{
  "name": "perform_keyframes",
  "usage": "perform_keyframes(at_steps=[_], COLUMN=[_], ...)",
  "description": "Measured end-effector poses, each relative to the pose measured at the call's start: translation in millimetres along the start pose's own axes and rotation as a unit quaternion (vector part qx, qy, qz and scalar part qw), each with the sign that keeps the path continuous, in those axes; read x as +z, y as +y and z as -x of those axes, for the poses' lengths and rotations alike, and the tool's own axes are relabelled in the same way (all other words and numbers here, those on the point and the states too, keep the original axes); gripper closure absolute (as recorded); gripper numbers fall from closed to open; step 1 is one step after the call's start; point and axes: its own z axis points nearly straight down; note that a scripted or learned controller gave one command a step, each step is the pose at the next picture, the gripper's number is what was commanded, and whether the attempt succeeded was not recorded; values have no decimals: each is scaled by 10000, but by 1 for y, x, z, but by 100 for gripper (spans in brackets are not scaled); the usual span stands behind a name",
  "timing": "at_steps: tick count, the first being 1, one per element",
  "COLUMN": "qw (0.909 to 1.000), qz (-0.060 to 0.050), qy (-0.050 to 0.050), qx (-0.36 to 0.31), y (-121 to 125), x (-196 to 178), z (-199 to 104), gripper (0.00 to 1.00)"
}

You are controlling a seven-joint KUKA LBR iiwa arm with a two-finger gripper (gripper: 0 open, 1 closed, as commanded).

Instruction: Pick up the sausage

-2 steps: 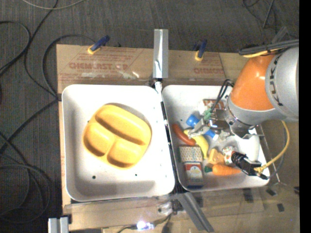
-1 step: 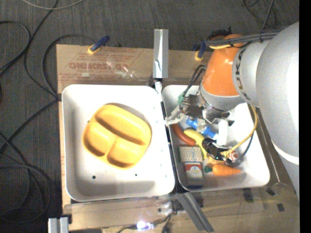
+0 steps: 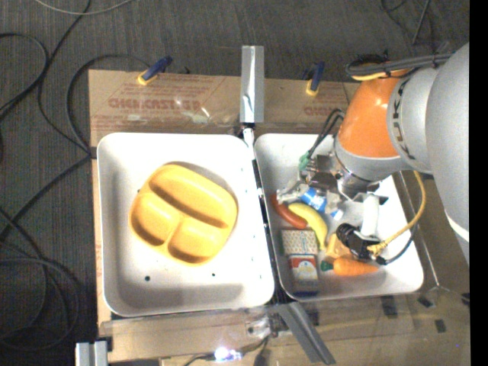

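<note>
Left white shallow plastic bin [image 3: 114, 280] carrying a yellow three-compartment moulded plate [image 3: 184, 212], sitting near centre, tilted slightly. Cardboard sheet [image 3: 152, 105] behind on the surface, blue clip [image 3: 155, 69] at its top edge. Silver metal bar [image 3: 252, 82] standing between the two bins at the back. Right white shallow bin [image 3: 408, 277] crowded: reddish-brown sausage [image 3: 289, 214] lying at a slant near the bin's left wall, touching or just beside a yellow banana [image 3: 314, 219] on its right side; small patterned box [image 3: 300, 242] and a red-labelled carton [image 3: 304, 268] below those, orange carrot [image 3: 352, 267] toward the bottom right. Blue-and-white item [image 3: 313, 198] tucked above the banana, too cluttered to identify. Gripper [image 3: 305, 191] low in the right bin, under the grey arm's orange band [image 3: 368, 120], hovering just up and right of the sausage, close but apparently apart. Cannot tell the state of the fingers, hidden in clutter and shadow. Nothing seen pinched. Task judged not done: sausage resting on bin floor, not lifted. Left to do: line up over the sausage, close on it without catching the banana, raise clear. Risk judged: banana crowding the grasp.
</note>
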Motion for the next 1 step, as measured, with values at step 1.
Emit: perform_keyframes(at_steps=[1], qw=[9998], qz=[-5], qy=[15], qx=[-199], y=[-14], x=[72], z=[46], gripper=[0])
